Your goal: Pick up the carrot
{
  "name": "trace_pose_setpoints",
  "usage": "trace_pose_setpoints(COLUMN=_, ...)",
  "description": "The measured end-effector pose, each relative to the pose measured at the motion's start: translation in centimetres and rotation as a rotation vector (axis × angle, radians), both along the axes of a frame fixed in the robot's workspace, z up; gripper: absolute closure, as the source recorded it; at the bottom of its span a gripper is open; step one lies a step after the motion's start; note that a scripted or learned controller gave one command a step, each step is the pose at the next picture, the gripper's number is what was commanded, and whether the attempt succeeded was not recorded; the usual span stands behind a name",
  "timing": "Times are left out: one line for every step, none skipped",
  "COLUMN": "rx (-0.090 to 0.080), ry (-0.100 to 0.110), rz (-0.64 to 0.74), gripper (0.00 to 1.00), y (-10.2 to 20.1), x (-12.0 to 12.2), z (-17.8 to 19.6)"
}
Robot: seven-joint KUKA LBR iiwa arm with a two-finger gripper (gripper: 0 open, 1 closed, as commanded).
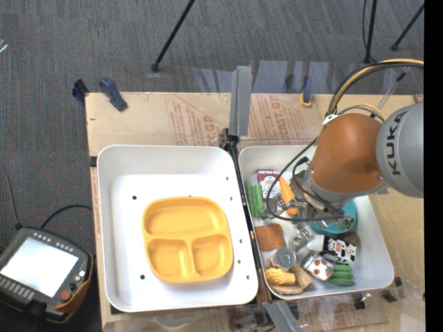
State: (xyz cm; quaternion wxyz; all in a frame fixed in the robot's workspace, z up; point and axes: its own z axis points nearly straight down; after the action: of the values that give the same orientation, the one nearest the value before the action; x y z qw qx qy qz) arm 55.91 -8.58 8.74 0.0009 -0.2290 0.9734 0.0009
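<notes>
The carrot is a small orange piece lying near the upper left of the right bin, beside a green vegetable. My gripper hangs straight below the orange wrist band, right against the carrot's lower right end. The wrist and cables hide most of the gripper and part of the carrot. I cannot make out whether the carrot sits inside the gripper or only beside it.
The right bin is crowded: a red-and-white packet, a brown square, a round tin, corn, a teal dish, small printed boxes. The left bin holds a yellow divided tray.
</notes>
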Motion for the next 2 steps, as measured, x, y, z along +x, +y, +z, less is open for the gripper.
trace_pose_setpoints(rx=0.000, ry=0.003, rz=-0.244, gripper=0.00, y=0.5, x=0.0, z=0.0)
trace_pose_setpoints(rx=0.000, ry=0.000, rz=-0.345, gripper=0.00, y=-0.9, x=4.5, z=0.0)
